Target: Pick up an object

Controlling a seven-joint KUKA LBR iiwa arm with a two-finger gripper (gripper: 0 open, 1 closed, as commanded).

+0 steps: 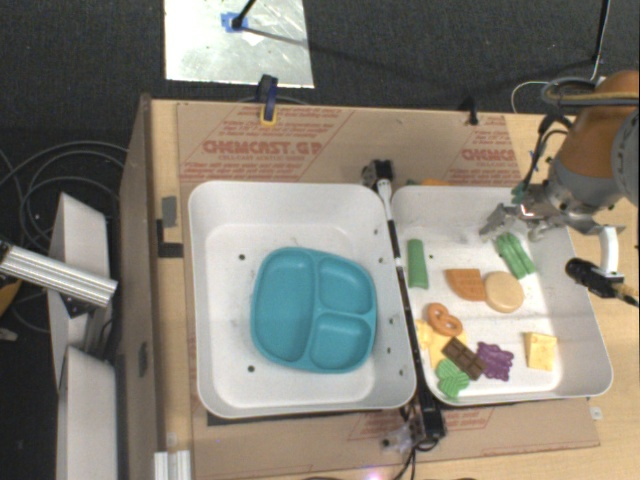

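Camera view: we see gripper over right bin, fingers spread, nothing between them; green stick just below, bun further down.

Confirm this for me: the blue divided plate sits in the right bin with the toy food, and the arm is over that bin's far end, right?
Not quite. The camera view shows the blue divided plate in the left bin, by itself. The toy food lies in the right bin, and the arm is over that bin's far end.
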